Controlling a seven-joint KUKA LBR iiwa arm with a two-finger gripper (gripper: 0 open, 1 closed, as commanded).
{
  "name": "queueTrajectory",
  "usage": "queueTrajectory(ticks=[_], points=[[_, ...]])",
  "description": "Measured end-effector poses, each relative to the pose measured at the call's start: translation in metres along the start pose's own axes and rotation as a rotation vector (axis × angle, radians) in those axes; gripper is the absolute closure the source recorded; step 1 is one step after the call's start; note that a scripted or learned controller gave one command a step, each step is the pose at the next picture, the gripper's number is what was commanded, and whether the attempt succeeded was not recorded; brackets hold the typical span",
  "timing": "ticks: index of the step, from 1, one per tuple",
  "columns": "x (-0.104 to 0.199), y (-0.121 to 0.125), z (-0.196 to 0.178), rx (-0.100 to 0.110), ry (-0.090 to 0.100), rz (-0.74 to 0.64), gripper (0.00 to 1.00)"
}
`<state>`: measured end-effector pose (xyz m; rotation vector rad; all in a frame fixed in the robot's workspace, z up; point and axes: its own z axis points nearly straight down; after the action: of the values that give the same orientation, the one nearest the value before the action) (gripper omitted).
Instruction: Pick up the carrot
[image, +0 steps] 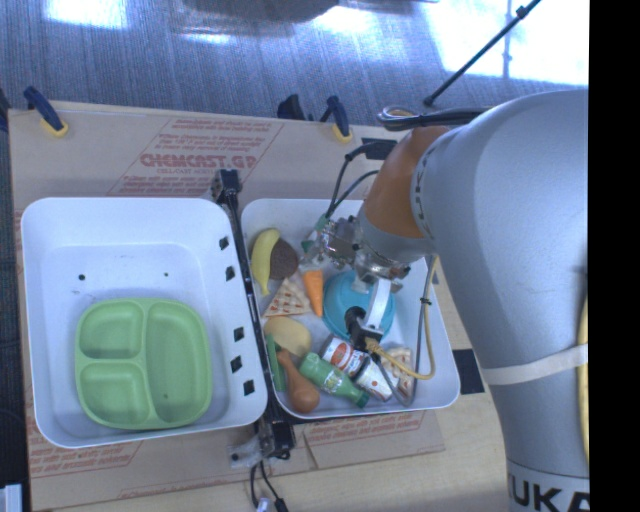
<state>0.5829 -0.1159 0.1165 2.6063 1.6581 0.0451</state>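
I count one grey arm (500, 230) hiding part of the right bin (290, 215), one left bin (60, 240) holding one green divided plate (145, 362), then one blue bowl (338, 298), one banana (263, 255) and one carrot (314, 291). The carrot lies in the right bin, touching the bowl's left side. The gripper (330, 250) hangs just above it, but I can't make out its spread or whether it grips anything.

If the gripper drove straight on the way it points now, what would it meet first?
Probably the carrot, lying right beside the gripper in the right bin. The brown piece next to the banana is also close, and depth is unclear from this slant.
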Motion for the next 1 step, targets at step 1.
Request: queueTrajectory(ticks=[1], points=[[-0.0014,0.0012,-0.0112,0.003,-0.002,-0.006,1.0]])
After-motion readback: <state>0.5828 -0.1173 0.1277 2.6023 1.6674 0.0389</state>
